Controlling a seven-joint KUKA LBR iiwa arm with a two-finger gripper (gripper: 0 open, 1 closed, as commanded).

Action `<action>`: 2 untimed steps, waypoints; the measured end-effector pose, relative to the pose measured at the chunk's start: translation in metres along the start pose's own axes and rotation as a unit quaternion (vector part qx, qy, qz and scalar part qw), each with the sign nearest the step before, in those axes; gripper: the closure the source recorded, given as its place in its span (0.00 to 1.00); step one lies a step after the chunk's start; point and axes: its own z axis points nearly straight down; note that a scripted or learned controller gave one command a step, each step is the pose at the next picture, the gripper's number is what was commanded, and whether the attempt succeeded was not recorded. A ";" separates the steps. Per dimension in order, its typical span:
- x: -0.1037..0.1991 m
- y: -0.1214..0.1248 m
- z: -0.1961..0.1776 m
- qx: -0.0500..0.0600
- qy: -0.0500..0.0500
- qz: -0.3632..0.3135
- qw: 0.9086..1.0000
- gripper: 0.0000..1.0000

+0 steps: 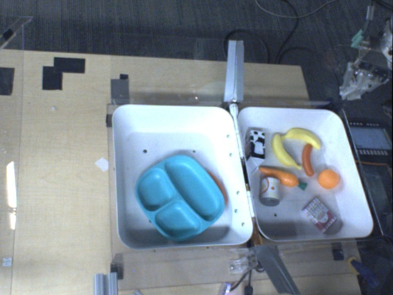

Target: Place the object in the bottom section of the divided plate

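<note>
Two white bins side by side on the bench. Left bin (123, 165) holds the blue divided plate (179, 195): three sections, sitting tilted, one long section along its upper right, one at left, one at the bottom nearest the camera. All three sections look bare. An orange-brown sliver (217, 185) pokes out along the plate's right rim, mostly hidden by the plate; can't tell what it is.

Right bin (353, 165) holds the loose items:
- black-and-white patterned item (255, 143) at the upper left, by the divider
- banana (293, 145), curved, arching from upper right down to lower left
- small orange-red sausage-shaped piece (307, 159) just beside the banana's right end, long axis near vertical
- round orange (328, 179) right of that
- carrot (280, 176), long axis roughly left-right, slightly tilted, green tip (302, 185) pointing right and down
- small can (269, 191) just below the carrot, touching or nearly so
- flat patterned packet (320, 214) at the lower right, turned diagonally

Task doesn't name which object (so none is singled out here); all candidates sit in the right bin, none on the plate.

Gripper (362, 78) is at the top right, outside and above the right bin, over the dark floor area. Too blurred and small to tell its opening width. Nothing visibly held.
</note>
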 end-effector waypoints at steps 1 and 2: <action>-0.009 -0.046 -0.022 0.003 0.001 0.107 0.994 1.00; 0.035 0.044 -0.023 0.004 0.000 0.079 0.997 1.00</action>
